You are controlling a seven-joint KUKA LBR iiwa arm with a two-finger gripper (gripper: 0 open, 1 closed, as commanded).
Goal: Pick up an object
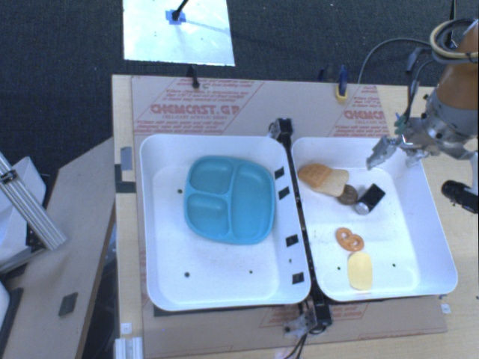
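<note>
The right bin (426,223) holds several small items. A tan bread-like piece (323,178) lies at its upper left, with a small brown lump (348,194) touching it. Beside that lies a black block with a silvery end (368,198). An orange pretzel shape (349,238) and a pale yellow piece (360,271) lie nearer the front. My gripper (397,154) hovers over the bin's far edge, up and right of the black block. It is open, with nothing between its spread fingers.
The left bin (168,275) holds a blue divided plate (229,199). A black clip strip (292,200) runs along the seam between the bins. A white sheet (178,21) lies on the dark floor beyond the bench. Cables loop above the arm's wrist (453,96).
</note>
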